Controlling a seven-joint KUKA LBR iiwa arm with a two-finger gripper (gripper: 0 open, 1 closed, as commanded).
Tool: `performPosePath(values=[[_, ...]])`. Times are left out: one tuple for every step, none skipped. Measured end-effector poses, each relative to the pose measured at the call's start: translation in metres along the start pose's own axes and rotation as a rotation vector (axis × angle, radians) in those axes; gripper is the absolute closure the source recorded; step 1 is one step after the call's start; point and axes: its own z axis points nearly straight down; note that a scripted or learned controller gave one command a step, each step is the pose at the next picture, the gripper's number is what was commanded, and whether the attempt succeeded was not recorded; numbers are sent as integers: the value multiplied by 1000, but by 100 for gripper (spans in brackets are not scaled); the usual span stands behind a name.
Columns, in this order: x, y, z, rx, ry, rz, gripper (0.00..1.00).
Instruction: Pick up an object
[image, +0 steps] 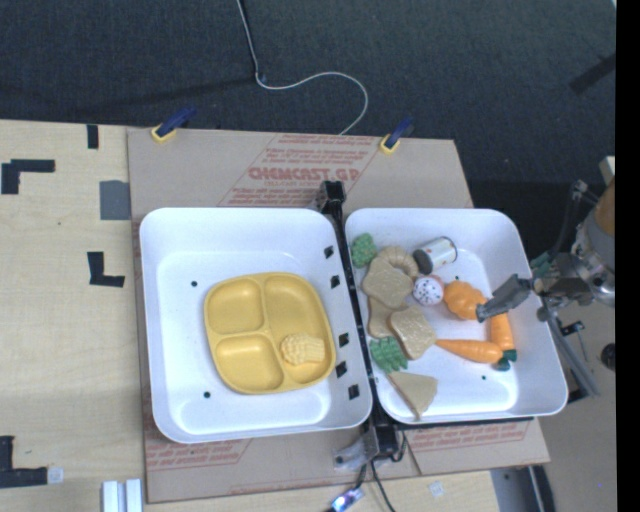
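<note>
Right bin (530, 400): hand (500, 298) just above orange carrot (470, 350); finger state unclear.

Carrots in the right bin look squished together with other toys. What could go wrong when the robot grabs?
The gripper is right over the carrots, which touch each other, so it might pinch two or knock one aside. The small spotted ball beside them could roll if bumped. The pile is crowded, so a grab may slip.

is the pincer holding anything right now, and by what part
Cannot be told: the pincer sits over the right bin beside the carrots, with nothing visibly between its tips.
</note>
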Motion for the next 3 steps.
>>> performPosePath(values=[[0,2,-6,-12,-3,-4,0],[-5,8,42,-9,-2,-4,0],[5,3,96,-6,-1,-4,0]])
